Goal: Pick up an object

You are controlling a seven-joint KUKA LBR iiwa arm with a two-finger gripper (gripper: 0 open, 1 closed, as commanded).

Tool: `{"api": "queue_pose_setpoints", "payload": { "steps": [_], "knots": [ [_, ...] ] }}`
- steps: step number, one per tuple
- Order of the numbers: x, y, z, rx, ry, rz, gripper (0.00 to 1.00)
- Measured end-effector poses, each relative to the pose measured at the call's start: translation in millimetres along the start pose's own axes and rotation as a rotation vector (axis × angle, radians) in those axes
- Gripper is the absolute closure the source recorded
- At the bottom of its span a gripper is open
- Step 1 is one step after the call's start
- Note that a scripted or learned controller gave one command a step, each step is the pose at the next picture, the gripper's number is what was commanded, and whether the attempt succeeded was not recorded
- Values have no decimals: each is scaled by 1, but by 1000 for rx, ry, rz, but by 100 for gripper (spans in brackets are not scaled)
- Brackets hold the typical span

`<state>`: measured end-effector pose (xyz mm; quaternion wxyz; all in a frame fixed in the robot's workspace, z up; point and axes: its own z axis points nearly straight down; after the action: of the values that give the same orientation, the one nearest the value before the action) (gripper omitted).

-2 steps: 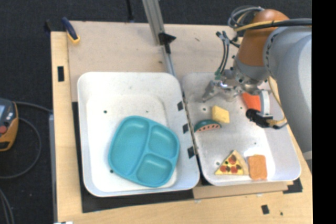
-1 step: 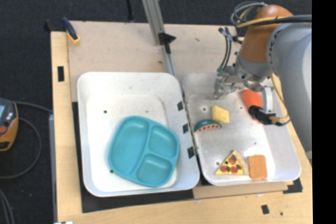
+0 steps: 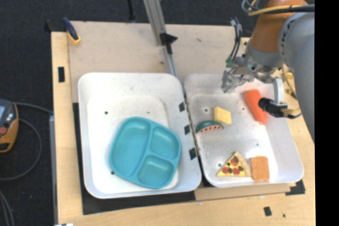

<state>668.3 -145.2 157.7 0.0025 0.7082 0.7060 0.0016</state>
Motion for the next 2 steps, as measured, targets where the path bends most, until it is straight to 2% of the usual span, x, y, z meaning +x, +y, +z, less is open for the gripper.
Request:
{"api": "queue_pose_setpoints", "payload": {
  "steps": [2],
  "knots": [
    [1,9,-91,-1,-1,-5,100]
  ]
}}
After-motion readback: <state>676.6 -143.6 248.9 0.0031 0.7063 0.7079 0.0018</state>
